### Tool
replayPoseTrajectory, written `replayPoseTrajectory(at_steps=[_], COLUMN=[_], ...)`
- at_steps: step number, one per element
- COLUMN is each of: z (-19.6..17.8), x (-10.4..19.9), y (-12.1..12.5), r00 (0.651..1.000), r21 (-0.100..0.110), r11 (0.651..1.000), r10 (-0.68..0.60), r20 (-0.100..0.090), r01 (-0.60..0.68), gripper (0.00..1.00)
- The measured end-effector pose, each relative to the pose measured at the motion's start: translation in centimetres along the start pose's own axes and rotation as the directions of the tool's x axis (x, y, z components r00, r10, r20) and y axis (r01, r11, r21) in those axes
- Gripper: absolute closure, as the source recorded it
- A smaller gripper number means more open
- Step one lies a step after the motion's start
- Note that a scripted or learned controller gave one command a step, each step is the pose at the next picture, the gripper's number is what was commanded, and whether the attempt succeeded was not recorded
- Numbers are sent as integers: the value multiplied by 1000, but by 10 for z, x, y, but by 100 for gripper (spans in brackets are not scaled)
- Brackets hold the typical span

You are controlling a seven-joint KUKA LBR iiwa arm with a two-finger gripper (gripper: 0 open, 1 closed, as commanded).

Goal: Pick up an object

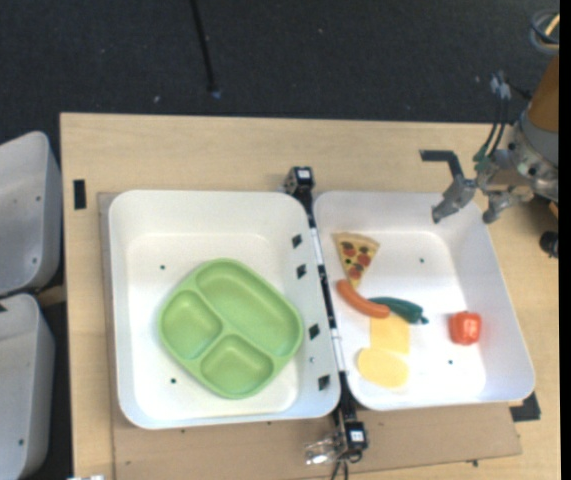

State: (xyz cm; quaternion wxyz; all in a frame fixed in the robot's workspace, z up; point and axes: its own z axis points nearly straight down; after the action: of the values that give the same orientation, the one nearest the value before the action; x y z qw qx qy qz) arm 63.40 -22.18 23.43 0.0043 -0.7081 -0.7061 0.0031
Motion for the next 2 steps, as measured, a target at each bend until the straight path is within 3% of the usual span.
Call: replayPoseTrajectory(at_steps=[1,2], z=[-7,46], x=[1,8], y=[2,-4], r00=[1000,1000], r21=[-10,-6], r11=[1000,1000], r10=[-4,-3], r20=[3,2], r01=[4,3], gripper=[0,0])
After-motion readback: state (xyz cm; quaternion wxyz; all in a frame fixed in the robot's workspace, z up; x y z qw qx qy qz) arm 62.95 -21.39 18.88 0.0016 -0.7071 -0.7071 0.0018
